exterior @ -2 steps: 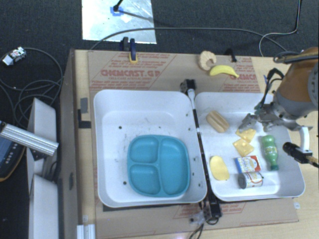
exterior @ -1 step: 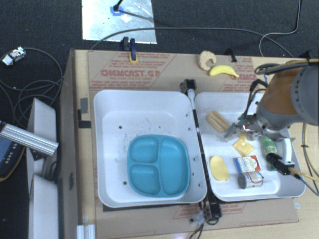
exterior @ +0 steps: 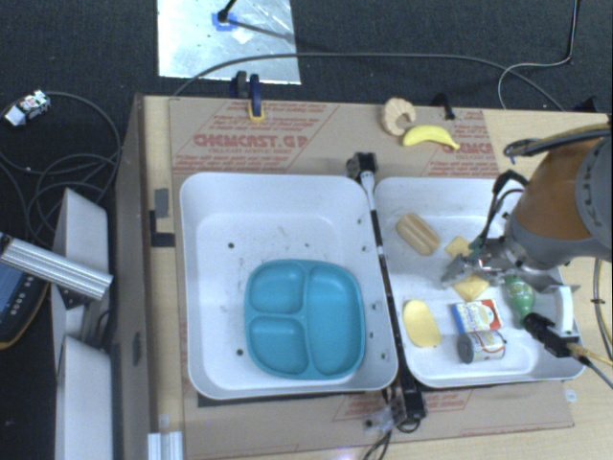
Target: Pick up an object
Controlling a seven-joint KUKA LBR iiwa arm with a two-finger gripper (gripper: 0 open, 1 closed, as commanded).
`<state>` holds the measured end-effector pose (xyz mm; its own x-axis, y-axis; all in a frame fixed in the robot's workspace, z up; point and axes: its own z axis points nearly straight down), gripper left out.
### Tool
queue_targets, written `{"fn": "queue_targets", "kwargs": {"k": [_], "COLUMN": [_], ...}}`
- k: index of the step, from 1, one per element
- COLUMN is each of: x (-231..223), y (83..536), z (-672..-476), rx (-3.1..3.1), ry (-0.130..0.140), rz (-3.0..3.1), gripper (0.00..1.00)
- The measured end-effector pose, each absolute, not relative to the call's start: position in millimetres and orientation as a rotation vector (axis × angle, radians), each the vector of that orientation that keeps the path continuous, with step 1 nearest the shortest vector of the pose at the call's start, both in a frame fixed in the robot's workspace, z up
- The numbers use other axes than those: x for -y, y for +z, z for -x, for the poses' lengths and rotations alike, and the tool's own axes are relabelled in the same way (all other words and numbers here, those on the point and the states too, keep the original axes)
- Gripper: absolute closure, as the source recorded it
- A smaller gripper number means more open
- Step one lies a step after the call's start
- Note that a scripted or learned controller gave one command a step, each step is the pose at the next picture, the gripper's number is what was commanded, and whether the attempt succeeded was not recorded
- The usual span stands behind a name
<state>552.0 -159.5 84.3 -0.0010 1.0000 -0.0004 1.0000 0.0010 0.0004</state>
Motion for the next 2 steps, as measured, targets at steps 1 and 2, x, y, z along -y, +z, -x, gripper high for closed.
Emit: {"fn": "queue_targets", "kwargs": {"k": [1,2], "x": [159.4,98.8], "y": [94.9,159.7], "z": [-553.0,-651.9], "rx": [-2.222,-2.224], "ry": [0.003,0.008], "rz": [-2.218,-2.212], "gripper": [1.00,1.00]}}
